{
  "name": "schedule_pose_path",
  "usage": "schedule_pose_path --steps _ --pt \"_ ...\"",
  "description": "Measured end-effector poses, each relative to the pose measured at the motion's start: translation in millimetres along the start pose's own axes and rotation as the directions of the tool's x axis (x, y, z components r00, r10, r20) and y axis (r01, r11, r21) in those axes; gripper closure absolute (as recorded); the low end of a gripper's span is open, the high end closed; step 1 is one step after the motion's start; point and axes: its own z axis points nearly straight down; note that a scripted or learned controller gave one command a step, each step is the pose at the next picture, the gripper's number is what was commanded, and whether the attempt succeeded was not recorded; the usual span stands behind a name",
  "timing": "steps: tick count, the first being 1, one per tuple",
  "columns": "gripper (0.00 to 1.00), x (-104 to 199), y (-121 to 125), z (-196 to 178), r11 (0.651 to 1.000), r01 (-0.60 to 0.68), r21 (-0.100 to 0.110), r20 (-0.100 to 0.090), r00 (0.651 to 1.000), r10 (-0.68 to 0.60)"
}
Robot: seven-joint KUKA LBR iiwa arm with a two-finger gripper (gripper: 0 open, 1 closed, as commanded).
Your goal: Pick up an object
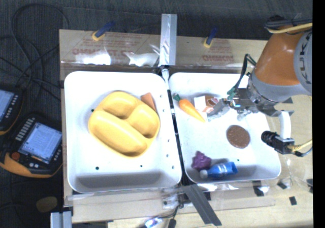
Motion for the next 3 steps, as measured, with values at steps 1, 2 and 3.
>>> schedule_pose_path --steps 1,2,3 --pt "0.0 6 54 96 1.0 -0.015 0.0 0.002 1.0 0.015" --pt "0.0 13 77 119 0.992 -0.123 -0.006 0.002 0.992 0.123" --pt "1.0 14 75 112 0.993 -0.12 0.004 0.0 0.993 0.12"
